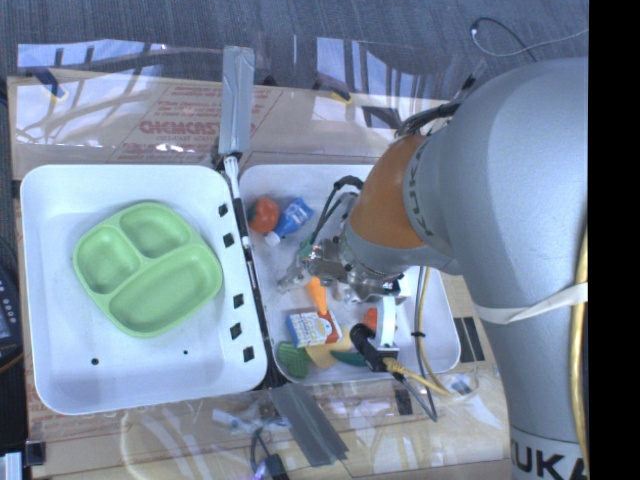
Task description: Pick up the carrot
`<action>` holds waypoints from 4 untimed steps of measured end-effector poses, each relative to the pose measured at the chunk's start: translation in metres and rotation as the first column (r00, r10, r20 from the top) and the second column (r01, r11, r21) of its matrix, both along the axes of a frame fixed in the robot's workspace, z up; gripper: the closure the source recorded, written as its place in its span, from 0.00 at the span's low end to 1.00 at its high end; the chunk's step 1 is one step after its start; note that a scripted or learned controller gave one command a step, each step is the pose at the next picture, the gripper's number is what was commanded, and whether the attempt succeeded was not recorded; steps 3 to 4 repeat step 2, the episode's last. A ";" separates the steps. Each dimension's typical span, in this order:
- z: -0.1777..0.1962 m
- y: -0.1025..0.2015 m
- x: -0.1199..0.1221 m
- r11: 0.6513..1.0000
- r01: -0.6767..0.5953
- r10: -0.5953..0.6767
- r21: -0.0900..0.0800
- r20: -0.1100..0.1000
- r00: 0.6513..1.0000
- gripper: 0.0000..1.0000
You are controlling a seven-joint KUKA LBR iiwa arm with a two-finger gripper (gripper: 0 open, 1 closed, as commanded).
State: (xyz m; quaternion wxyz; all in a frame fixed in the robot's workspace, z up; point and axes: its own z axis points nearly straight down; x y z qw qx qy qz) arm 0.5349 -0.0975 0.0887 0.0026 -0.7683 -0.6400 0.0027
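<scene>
Pale red lettering runs across the cardboard sheet (150, 128) behind the bins, but it is too faint and blurred to read with certainty. White capitals "UKA" show at the bottom of the grey arm base (545, 458), the word cut off at its left. The small blue-and-white carton (308, 326) in the right bin carries print too small to make out.

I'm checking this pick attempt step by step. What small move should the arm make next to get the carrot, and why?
Probably a short descent straight onto the carrot. The gripper sits over its upper end in the right bin, and the carrot lies among packed items, so a small vertical approach seems safest.
</scene>
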 end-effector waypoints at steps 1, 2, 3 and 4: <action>0.006 0.000 -0.002 1.000 -0.003 0.003 0.001 -0.008 1.000 1.00; 0.140 0.041 -0.026 1.000 -0.011 0.011 0.001 0.002 1.000 1.00; 0.140 0.041 -0.026 1.000 -0.011 0.011 0.001 0.002 1.000 1.00; 0.140 0.041 -0.026 1.000 -0.011 0.011 0.001 0.002 1.000 1.00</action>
